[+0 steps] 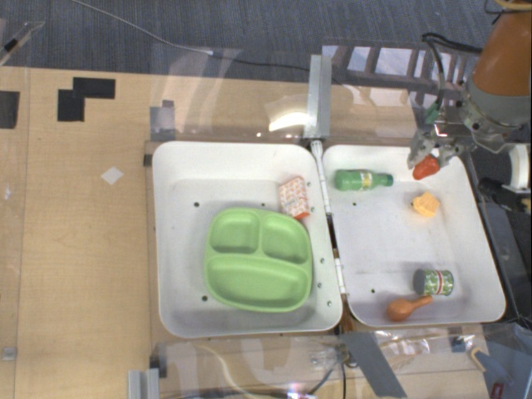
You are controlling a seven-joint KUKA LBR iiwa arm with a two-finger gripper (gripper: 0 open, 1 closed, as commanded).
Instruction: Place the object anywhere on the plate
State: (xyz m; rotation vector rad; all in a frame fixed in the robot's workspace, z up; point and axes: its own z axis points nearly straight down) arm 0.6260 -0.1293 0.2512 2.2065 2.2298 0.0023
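Gripper (429,158), upper right: clenched on small red object (426,169), lifted over right bin (465,306) | green divided plate (259,258), left bin (179,223): bare | remaining: transfer, release.

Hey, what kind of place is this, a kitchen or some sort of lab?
Most likely a robotics lab test bench, not a kitchen. A robot arm reaches over two white bins, toy food such as a green bottle sits beside a green plate, and metal framing and cables surround them.
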